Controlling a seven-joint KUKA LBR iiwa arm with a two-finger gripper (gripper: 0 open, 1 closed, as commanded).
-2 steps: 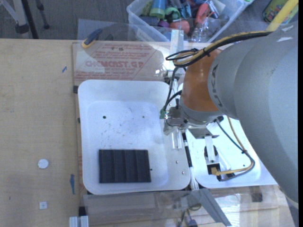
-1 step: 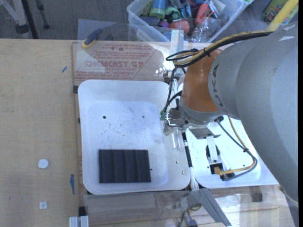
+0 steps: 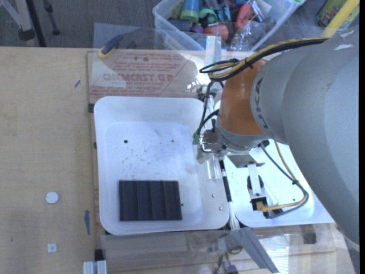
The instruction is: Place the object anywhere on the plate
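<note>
We are looking down on a pale wooden counter (image 3: 40, 130), a clear plastic tub (image 3: 228, 10) of bright jumbled toys sitting beyond it on grey carpet (image 3: 108, 1), tripod legs (image 3: 28, 10) showing top left, even light falling throughout

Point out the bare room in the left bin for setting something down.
Left bin: bare floor from the back wall down to the dark ribbed plate, and a strip right of the plate. Crowded at the right rim, where the arm and gripper hang.

Even, bright light washed out the white bins (image 3: 148, 119). The near arm (image 3: 319, 96) was blurred; shadows stayed faint.
</note>
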